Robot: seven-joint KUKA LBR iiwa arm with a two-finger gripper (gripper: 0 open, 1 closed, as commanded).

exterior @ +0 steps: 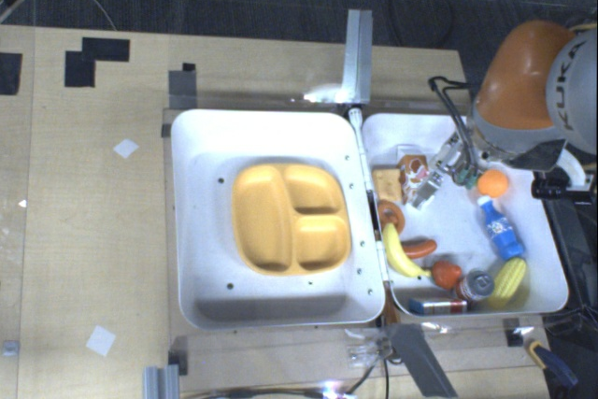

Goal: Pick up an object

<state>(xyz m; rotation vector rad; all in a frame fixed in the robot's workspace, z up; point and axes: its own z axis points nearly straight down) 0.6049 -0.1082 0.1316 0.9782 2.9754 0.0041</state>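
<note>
Banana (pixel 400 253) is lying curved and yellow against the near-left wall of the right bin (pixel 551 280), among a red tomato (pixel 447 274), a blue bottle (pixel 501 231) and an orange ball (pixel 492 183). Farther back, your gripper (pixel 428 187) is hovering low over the snack packets (pixel 413 171), gripping nothing; whether it is open or closed, you cannot tell. You are looking at the approach step: next comes lowering squarely onto one item.

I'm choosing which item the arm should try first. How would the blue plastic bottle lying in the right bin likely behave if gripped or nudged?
The blue plastic bottle lies on its side, so a nudge would probably roll it. Its rounded, glossy-looking body may slip between fingers. It looks small, so likely light, though its contents cannot be judged.
</note>
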